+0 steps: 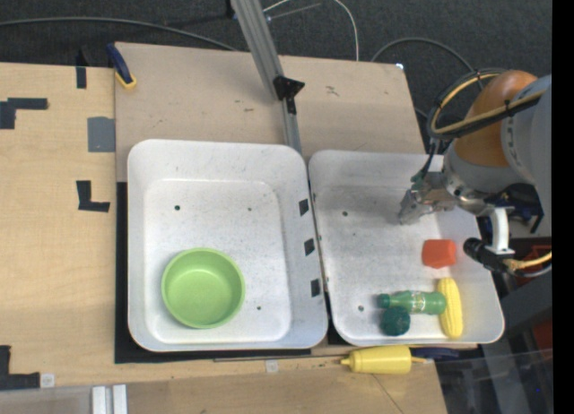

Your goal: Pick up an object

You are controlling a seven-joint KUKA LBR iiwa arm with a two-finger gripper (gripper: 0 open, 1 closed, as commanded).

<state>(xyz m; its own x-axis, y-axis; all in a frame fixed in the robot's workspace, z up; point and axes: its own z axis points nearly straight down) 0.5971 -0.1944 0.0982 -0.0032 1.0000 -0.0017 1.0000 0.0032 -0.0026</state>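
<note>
1. Your pincer [414, 209] sits low over the right bin [359, 251], in its upper right part, with bare white floor beneath its tips. You cannot tell from this slant whether it is wide or narrow; nothing shows between its tips.
2. The nearest thing to pick is the orange block [439, 254], lying on the bin floor just below and slightly right of the pincer, apart from it.
3. Further toward the bin's near edge you have a green bottle [411, 303] lying on its side, its neck end touching a yellow banana-like piece [451, 306] that stands along the right wall.
4. A dark green round piece [394, 321] lies right against the bottle's underside.
5. These three are bunched together, well apart from the pincer, with the orange block between.
6. In the left bin [215, 170] a light green bowl [203, 287] rests upright in the near left corner, far from the pincer.
7. A yellow bottle [380, 360] lies on the surface [54, 134] outside the right bin, just beyond its near rim.
8. A grey slanted pole [260, 31] rises from the gap between the bins at their far side.
9. The arm's grey body and its orange band [489, 121] crowd the right bin's right rim.
</note>
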